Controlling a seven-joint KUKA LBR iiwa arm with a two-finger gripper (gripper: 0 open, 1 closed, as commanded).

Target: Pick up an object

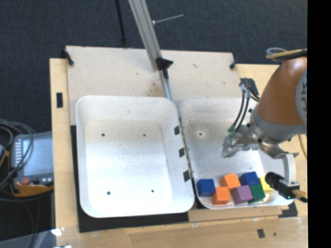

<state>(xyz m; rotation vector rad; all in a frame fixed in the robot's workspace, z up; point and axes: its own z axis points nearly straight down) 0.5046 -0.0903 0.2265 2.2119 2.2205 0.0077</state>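
Dark carpet (217,25) surrounded a pale wooden bench (145,71) that carried two shallow white bins side by side, with a slanted aluminium rail (147,27) rising from the bench's far edge down toward the seam between them. Off the bench's left side sat a grey control pendant (32,159) with its cables. The left bin (129,154) lay well away from the jaws, across the divider, its floor showing a few small dark specks. The grey arm with its orange band (284,94) reached in from the right and hung over the right bin (207,118), its cables trailing down the wrist. The gripper (231,144) pointed down over the middle of that bin's floor; its metal tips blurred together against the white, so whether the jaws were spread or pressed together could not be told, and nothing showed between them. The blocks were clustered near the bin's front wall, below and slightly to the right of the jaws, clearly apart from them. Nearest the jaws sat an orange block (231,180), with a blue block (250,178) just beside it on the right. In front of those lay another blue block (206,187), a second orange block (222,195), a purple block (241,194), a green block (257,192) and a yellow block (268,184), packed touching or nearly so.
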